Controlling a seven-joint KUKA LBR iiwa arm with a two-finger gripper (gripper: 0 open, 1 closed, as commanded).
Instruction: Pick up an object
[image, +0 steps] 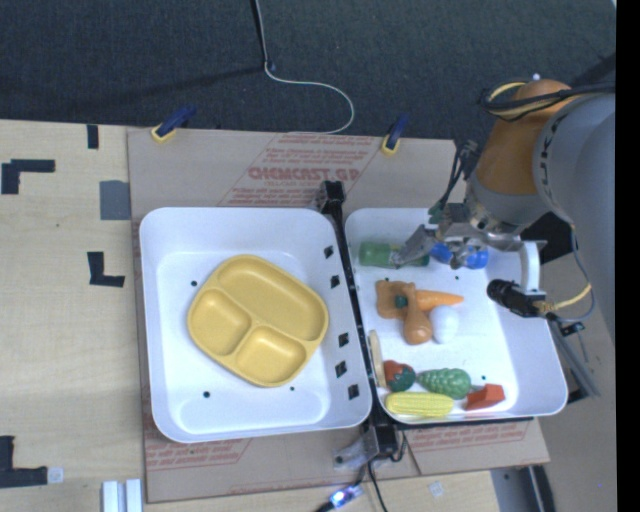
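Nearest the bench's front edge, along the near wall of the right bin (540, 400), lie a yellow corn cob (420, 404), a green bumpy vegetable (445, 381) just behind it, a small red piece (485, 396) to its right and a red-and-green round fruit (399, 375) to its left. Further in, at that bin's middle, a brown toy (408, 308) lies with an orange carrot (438, 298) across it and a white egg-like ball (445, 322) touching its right side. Beside this, the left bin (165, 300) carries a yellow divided plate (258, 319), tilted a little within it. Toward the far wall of the right bin, my gripper (428, 248) hangs low, its tips close to a green block (377, 254) on the left, with a blue object (475, 259) partly hidden under my wrist; whether I am clenched or released I cannot tell from this slant. Beyond the bins, two clamps (172, 123) pin the cardboard sheet (290, 170) to the bench.
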